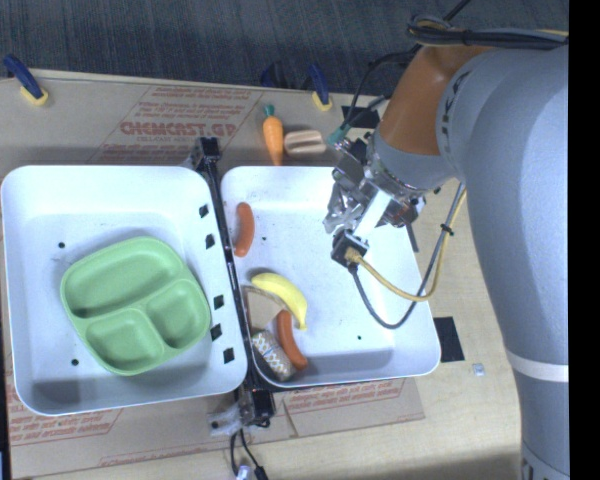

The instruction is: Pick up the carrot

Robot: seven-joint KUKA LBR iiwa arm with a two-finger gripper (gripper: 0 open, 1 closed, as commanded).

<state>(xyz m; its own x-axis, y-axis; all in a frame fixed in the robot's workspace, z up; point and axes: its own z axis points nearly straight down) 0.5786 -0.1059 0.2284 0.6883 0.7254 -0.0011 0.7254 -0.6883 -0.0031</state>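
Blue clamp (26, 80): sitting at the far left corner of the cardboard sheet (160, 118) that is covering the tabletop (470, 408).
Left bin (40, 198): lying on the cardboard and touching the right bin along a row of black clips.
Green plate (135, 303): resting in the left bin, turned at a slant, its three compartments facing up.
Carrot (272, 136): lying outside both bins on the cardboard, just behind the right bin's far left corner, with its green top pointing away from the bins.
Tan piece (303, 143): lying just beside the carrot on its right; too small to identify.
Right bin (400, 353): its far right corner is being hidden by the arm.
Sausage (244, 228): lying near the right bin's left wall.
Banana (283, 296): curving across the right bin's floor, nearer the camera than the sausage.
Second sausage (292, 340): leaning across a speckled thing (268, 354) in the near left corner; that thing is hard to make out.
Hand (345, 203): hanging over the far right part of the right bin, apart from the carrot; whether it is open or closed cannot be told.
Arm (500, 168): reaching in from the right, its orange band (425, 88) angling down toward the wrist and its grey body being cut off at the frame's edge.
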